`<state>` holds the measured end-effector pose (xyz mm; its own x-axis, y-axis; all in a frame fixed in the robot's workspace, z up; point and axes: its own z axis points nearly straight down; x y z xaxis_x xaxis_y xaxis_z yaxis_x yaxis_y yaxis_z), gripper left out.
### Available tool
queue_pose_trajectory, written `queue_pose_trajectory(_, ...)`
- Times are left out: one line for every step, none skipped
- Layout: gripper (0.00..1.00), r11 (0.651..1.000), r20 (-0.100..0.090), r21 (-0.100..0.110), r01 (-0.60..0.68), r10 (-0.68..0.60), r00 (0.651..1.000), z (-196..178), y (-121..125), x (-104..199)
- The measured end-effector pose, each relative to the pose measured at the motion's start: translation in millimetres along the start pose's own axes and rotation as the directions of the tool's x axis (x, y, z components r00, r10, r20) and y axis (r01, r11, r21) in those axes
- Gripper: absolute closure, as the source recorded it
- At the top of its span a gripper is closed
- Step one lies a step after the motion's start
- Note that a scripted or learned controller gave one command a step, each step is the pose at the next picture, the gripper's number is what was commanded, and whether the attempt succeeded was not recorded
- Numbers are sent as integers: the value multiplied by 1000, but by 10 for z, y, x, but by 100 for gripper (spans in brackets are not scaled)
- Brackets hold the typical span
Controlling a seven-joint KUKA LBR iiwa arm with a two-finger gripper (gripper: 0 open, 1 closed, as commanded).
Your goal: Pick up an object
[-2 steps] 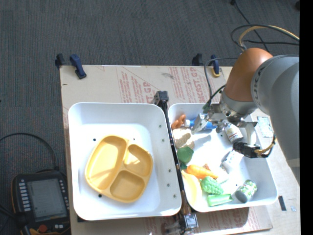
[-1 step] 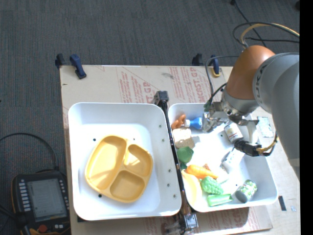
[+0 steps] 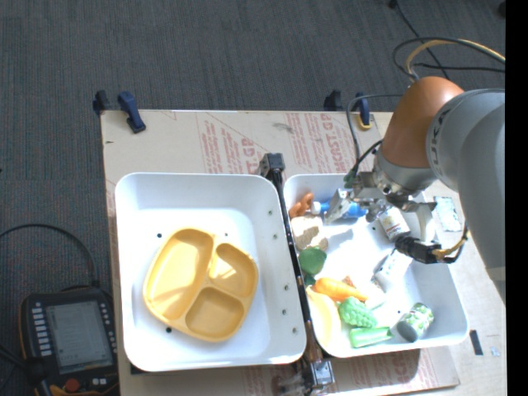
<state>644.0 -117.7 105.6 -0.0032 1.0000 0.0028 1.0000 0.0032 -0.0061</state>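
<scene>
My gripper (image 3: 361,198) hangs low over the back of the right bin (image 3: 452,310), under the grey wrist and its orange band. It sits right by a blue and white packet (image 3: 345,209) and a small orange toy (image 3: 304,202). Further forward in this bin lie a dark green round piece (image 3: 312,261), an orange carrot (image 3: 338,288), a bumpy green toy (image 3: 357,313), a yellow piece (image 3: 323,315) and a green can (image 3: 417,320). The arm hides part of the bin's back right corner.
The left bin (image 3: 136,221) holds a yellow divided plate (image 3: 200,283). White and beige bits (image 3: 388,271) lie among the toys. A black divider (image 3: 285,221) runs between the bins. Blue clamps (image 3: 130,110) grip the board's back edge, and a pendant (image 3: 70,337) lies on the floor at the left.
</scene>
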Motion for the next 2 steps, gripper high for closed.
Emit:
queue_pose_trajectory(100,1000,-1,0,1,-1,1000,-95,3,3)
queue_pose_trajectory(0,1000,-1,1,1,-1,1000,-94,3,3)
